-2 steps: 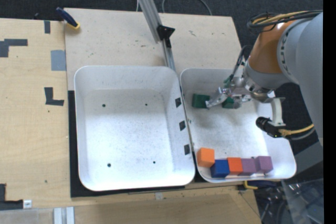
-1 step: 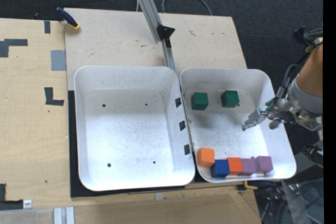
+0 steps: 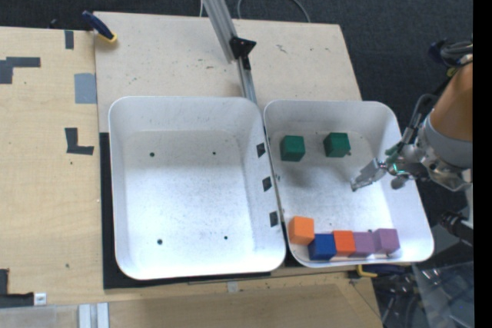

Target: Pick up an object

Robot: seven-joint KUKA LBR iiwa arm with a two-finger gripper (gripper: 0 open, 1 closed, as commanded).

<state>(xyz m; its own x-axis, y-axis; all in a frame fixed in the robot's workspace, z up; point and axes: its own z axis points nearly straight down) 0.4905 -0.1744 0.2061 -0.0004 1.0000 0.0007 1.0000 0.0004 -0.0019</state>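
gripper (image 3: 367, 178) hangs over the right bin (image 3: 400, 136) near its right wall (grip state cannot be told); two green cubes (image 3: 292, 147) lie left of it; five blocks (image 3: 344, 242) line the front wall

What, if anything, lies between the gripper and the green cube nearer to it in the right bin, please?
Nothing visible does. The gripper sits over the right bin, just below and to the right of the nearer green cube, with bare white floor between them. The other green cube lies farther left, and the row of coloured blocks lines the near wall.
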